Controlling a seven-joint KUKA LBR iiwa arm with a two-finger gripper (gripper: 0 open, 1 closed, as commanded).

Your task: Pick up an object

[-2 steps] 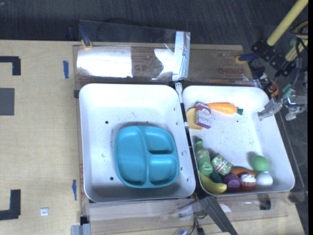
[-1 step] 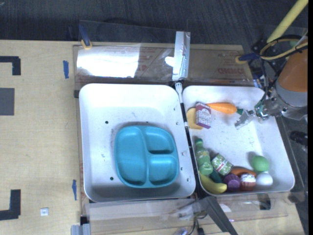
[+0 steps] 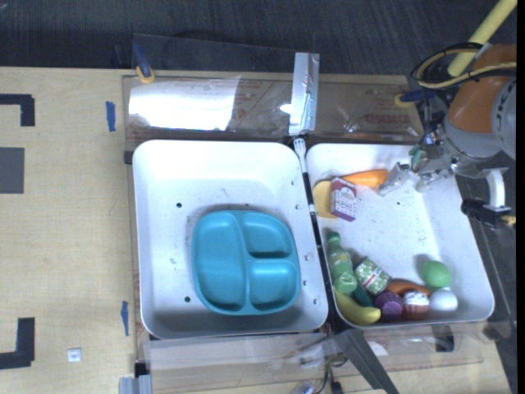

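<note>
Two white bins sit side by side on the bench, and all the action is over on the right one. The left bin carries a teal divided tray, lying flat toward its middle. The right bin holds the pile of toy food: an orange carrot up near the top wall, a yellow piece just beside it on the left, and a small maroon packet overlapping that yellow piece. Down along the left wall runs a green bottle, and at the bottom edge things crowd together: a yellow banana, a green-and-white wrapped item, a purple piece, a red-and-white one, a white egg and a green lime just above it. Now the arm, grey with its orange band, reaches in from the right, and the gripper hangs over the upper part of the right bin, its metal fingers spread apart with nothing between them. The carrot's right tip lies just beside the near finger; whether they touch, I cannot tell.
</note>
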